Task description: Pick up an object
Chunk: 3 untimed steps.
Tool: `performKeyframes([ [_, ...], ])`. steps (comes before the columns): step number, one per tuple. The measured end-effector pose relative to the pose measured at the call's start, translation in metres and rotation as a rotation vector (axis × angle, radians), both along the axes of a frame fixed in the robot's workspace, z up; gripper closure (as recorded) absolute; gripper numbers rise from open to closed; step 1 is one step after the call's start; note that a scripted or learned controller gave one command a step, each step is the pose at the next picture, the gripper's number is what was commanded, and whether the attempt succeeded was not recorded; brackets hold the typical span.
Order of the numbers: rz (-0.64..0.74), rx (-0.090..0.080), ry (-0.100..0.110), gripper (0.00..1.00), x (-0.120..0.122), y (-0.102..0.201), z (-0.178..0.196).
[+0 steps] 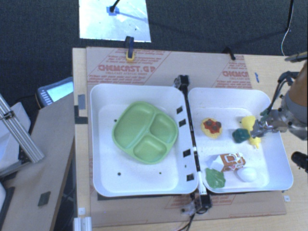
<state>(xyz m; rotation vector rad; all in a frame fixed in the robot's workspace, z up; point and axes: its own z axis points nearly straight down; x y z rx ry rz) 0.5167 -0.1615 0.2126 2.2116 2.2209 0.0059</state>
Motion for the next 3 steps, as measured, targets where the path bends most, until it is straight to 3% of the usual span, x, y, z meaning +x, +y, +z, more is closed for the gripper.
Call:
performKeyframes([
  [3,0.007,0.005,0.004,1.00,0.059,0.155,0.025],
])
